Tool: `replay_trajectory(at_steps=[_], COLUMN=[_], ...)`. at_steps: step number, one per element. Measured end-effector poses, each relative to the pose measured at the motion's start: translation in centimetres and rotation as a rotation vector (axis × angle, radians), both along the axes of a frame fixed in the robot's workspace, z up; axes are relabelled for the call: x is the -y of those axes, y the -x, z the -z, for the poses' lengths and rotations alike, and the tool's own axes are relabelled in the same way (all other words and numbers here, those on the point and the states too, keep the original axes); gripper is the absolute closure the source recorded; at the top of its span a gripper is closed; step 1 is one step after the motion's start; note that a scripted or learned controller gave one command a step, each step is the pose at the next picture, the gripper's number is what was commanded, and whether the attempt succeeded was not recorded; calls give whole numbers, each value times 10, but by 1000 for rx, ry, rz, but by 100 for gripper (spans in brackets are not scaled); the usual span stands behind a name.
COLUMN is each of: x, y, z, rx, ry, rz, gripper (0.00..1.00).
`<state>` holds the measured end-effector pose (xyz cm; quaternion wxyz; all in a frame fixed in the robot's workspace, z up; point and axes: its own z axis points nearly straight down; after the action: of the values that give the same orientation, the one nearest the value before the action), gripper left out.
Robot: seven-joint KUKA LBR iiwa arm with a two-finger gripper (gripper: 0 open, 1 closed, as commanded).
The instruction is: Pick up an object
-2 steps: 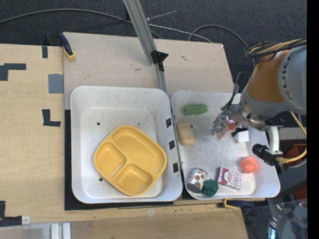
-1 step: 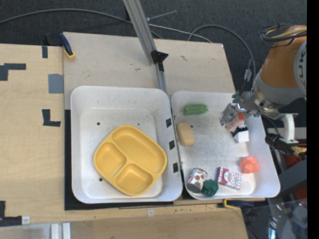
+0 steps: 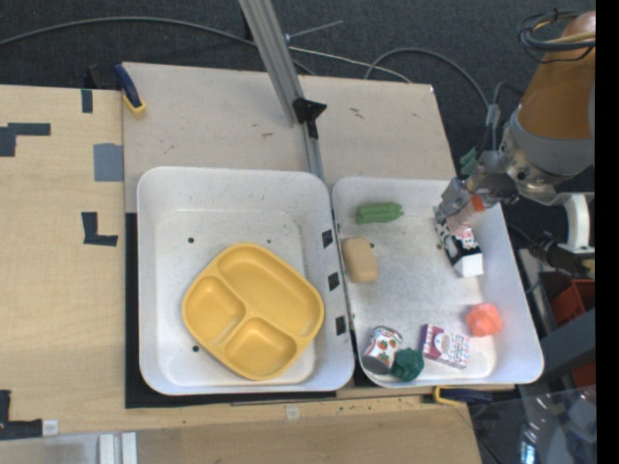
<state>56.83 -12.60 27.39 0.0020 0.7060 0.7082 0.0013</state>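
Note:
My gripper [image 3: 453, 218] hangs over the right bin's [image 3: 426, 288] far right side, under the grey wrist with the orange band. Just below it, touching or nearly touching its tip, a small black and white box [image 3: 466, 256] lies on the bin floor. A green pickle-shaped piece [image 3: 378, 213] lies to the gripper's left. A tan oval lump [image 3: 360, 259] rests near the bin's left wall. An orange-pink ball [image 3: 484, 319] sits at the right, toward the front.
Along the right bin's front edge lie a round printed can [image 3: 383, 346], a dark green piece [image 3: 409, 364] and a small purple and white carton [image 3: 445, 345]. The left bin [image 3: 164, 211] holds a yellow divided plate [image 3: 253, 309]. A metal post [image 3: 276, 46] rises behind the bins.

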Motion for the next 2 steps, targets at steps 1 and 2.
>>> replay_trajectory(at_steps=[1, 2], x=[-1, -54], y=[-1, -10], z=[-24, -22], rx=[-3, -5], ry=[-1, -2], rz=[1, -3], gripper=[100, 100])
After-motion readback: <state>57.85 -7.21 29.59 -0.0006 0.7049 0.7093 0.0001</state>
